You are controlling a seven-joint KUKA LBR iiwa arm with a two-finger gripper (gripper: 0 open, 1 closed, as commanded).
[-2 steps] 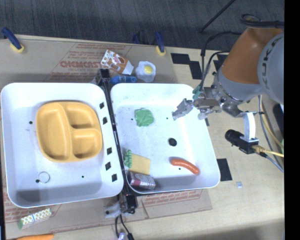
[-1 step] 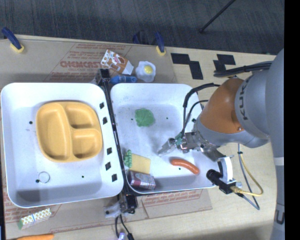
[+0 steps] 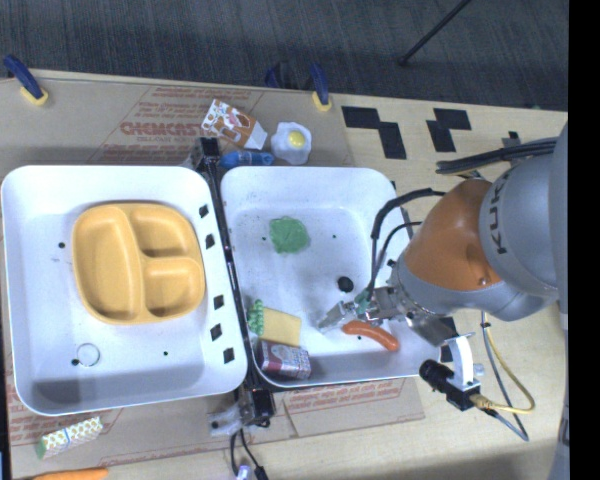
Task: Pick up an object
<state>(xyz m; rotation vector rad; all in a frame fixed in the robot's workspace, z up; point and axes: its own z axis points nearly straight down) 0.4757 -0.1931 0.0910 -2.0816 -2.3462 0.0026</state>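
Two readable scraps of print: partial letters "KU" on the arm (image 3: 525, 238), faint red "CHEMCAST" on the cardboard (image 3: 165, 128). The gripper (image 3: 352, 315) hangs low in the right bin (image 3: 310, 183); its state I cannot tell. The orange carrot (image 3: 372, 335) lies just beneath, partly hidden.

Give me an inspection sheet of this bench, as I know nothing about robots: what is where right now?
Surface: cardboard-covered bench bearing two white bins, left bin and right bin.
Job's things: green lump, orange carrot-like piece, yellow block, dark can, all in the right bin.
Clutter: yellow divided tray in the left bin; small packets and a white-yellow piece behind the bins.
Grippers: gripper low in the right bin, just above the carrot-like piece.
Cables: black cables on the arm; yellow wire.
Surroundings: dark carpet.
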